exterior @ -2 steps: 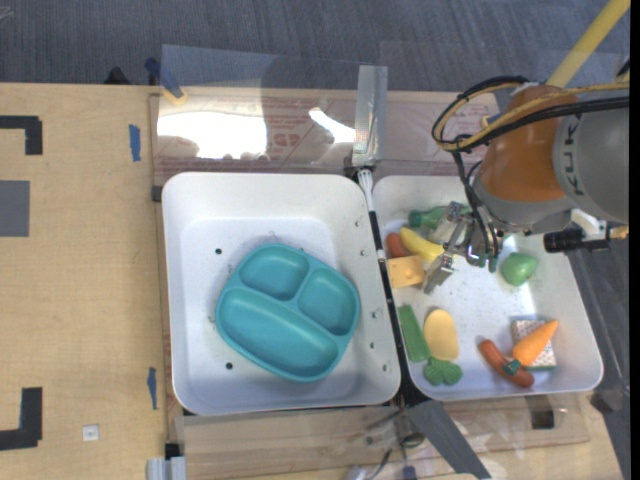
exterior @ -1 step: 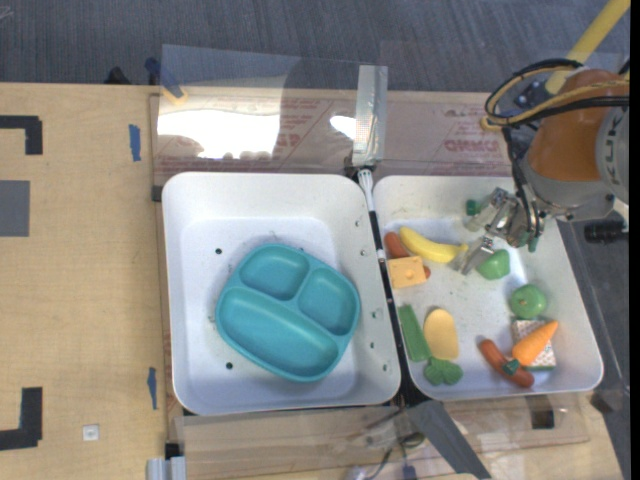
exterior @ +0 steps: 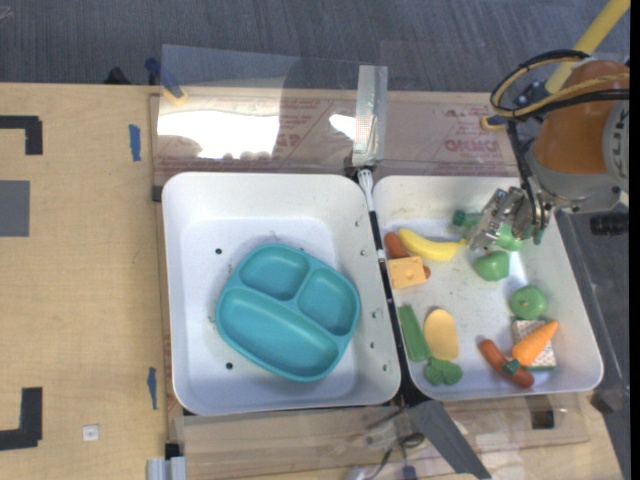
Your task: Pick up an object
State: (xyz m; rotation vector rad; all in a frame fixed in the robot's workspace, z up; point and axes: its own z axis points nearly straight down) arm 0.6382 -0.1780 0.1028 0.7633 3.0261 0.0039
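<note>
End effector (exterior: 503, 226) low in right bin (exterior: 585, 308), above glossy round green plastic fruit (exterior: 491, 265); finger state unclear; smooth curved banana (exterior: 430, 246) beside, long axis left-right

Looks like a robotics lab: taped wooden desk (exterior: 70, 268), two white bins (exterior: 190, 208), grey carpet floor (exterior: 300, 8).

light: bright, even | glare: clear panel (exterior: 250, 128) behind bins | shadows: soft | focus: slightly soft overall
</note>
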